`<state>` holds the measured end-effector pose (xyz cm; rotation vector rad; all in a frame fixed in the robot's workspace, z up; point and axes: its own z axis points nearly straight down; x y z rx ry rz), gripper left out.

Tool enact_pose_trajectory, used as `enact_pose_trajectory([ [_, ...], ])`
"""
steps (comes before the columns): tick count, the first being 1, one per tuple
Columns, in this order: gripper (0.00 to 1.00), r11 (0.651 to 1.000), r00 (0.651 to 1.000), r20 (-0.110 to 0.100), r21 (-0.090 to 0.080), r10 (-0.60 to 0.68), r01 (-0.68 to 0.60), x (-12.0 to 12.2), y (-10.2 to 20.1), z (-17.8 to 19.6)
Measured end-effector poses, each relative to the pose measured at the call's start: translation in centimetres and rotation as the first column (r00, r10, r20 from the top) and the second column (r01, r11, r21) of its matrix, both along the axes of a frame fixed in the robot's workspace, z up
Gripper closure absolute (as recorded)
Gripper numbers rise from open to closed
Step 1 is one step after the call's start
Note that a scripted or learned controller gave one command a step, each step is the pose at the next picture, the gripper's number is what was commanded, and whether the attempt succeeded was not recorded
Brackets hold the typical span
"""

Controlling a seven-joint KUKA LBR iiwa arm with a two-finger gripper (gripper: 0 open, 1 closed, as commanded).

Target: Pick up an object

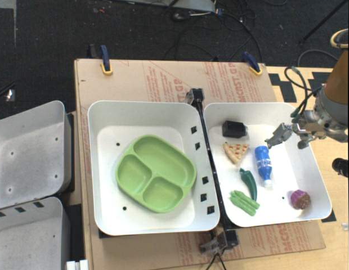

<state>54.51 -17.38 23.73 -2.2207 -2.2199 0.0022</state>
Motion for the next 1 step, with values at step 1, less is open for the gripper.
enact_pose_trajectory([
  [1, 0.00, 1.000, 1.000, -0.002, 0.001, -0.001, 0.001, -0.64, -0.78, -5.56],
])
